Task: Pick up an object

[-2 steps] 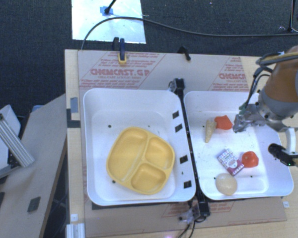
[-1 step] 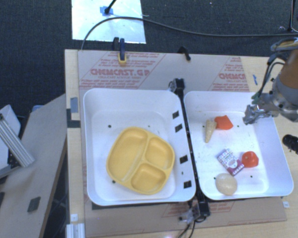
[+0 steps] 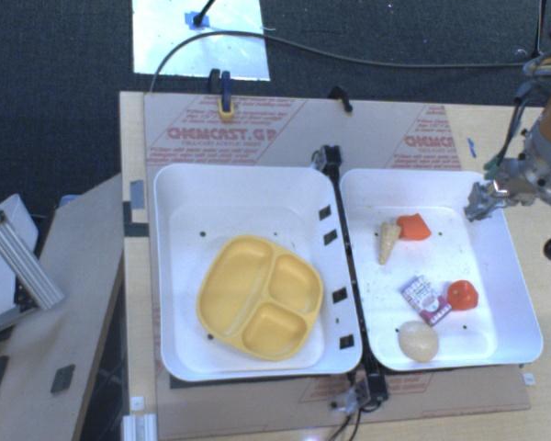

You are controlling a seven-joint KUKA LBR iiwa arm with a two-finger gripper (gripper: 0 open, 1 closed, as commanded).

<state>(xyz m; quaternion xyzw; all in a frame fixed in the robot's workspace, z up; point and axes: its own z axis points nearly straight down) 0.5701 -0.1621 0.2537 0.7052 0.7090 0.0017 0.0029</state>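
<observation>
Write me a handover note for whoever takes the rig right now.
Hand: at the right bin's far right edge, nothing seen in it; grip state unclear.
Right bin holds an orange wedge, a cone, a small packet, a red piece and a pale ball.
Left bin holds a yellow divided tray.
Done: nothing picked yet.
Left: choose an object, grasp, lift.
</observation>
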